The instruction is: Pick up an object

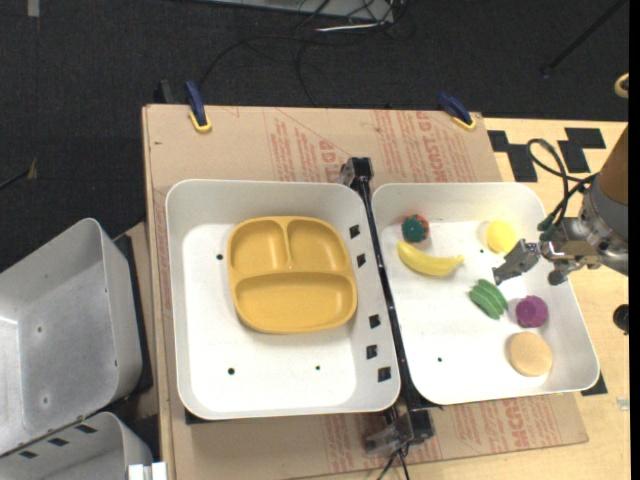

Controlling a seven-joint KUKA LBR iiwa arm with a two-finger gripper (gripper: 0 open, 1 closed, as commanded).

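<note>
The right bin (452, 383) holds several toy foods: a yellow banana (430, 261), a small green and red fruit (414, 229), a yellow lemon (499, 236), a green vegetable (489, 298), a purple piece (531, 311) and a tan round piece (529, 354). My gripper (535, 268) hovers over the bin's right side, between the lemon and the purple piece. It is open, with nothing between its fingers. One dark finger (516, 263) points left toward the green vegetable.
The left bin (200, 368) holds a yellow divided plate (293, 273). A dark divider with clips (375, 298) runs between the bins. A grey tub (60, 338) stands off the bench at the left. Cables (555, 168) hang near the arm at the right.
</note>
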